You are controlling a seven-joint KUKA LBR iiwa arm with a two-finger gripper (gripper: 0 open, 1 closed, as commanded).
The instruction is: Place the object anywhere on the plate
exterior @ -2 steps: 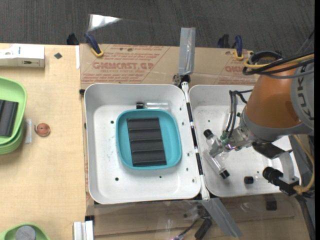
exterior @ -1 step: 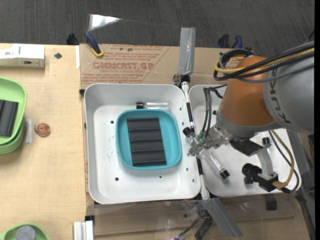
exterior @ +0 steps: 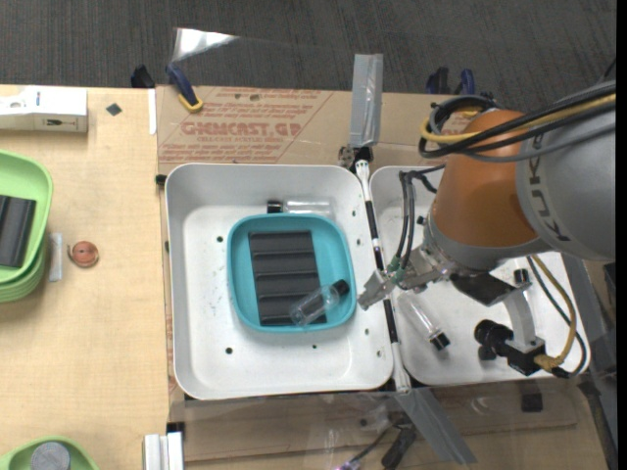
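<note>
A teal square plate (exterior: 242, 253) lies in the left white bin (exterior: 196, 351) with a black ridged insert (exterior: 282, 262) on it. A clear tube with a black cap (exterior: 318, 305) rests tilted on the plate's near right corner. A second clear tube (exterior: 297, 206) lies in the left bin just beyond the plate. A third capped tube (exterior: 427, 325) lies in the right bin (exterior: 460, 370). My gripper (exterior: 380, 289) hangs low over the divider between the bins, right of the plate, under the orange wrist band (exterior: 480, 184). Nothing shows between its tips.
A black fitting with cables (exterior: 502, 346) sits in the right bin below the arm. Cardboard (exterior: 245, 125) lies behind the bins. On the bench to the left are a green dish (exterior: 34, 253), a small orange disc (exterior: 84, 254) and a white box (exterior: 44, 109).
</note>
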